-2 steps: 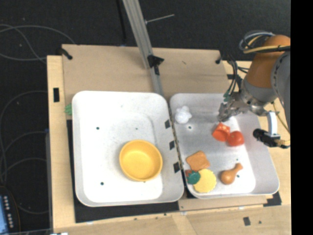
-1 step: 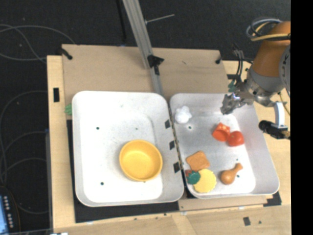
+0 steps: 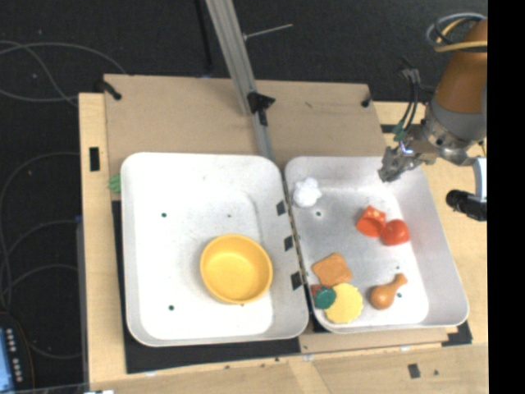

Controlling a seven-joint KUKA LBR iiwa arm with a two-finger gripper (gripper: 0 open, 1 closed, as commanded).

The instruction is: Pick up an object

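Note:
My gripper (image 3: 392, 169) hangs over the far right corner of the right bin (image 3: 426, 212), with nothing visible between its fingers. Below it in that bin lie a red-orange toy (image 3: 382, 226), a white fluffy ball (image 3: 307, 192) near the far left corner, an orange-brown flat piece (image 3: 331, 268), a yellow disc (image 3: 345, 302) with a green piece (image 3: 325, 296) beside it, and a brown drumstick-shaped toy (image 3: 385, 291). A yellow bowl (image 3: 236, 268) sits in the left bin (image 3: 164, 195).
A slanted metal pole (image 3: 238, 64) rises behind the bins, its base near the gap between them. The grey and orange arm (image 3: 459, 97) enters from the right. Brown bench surface (image 3: 180, 113) lies beyond the bins.

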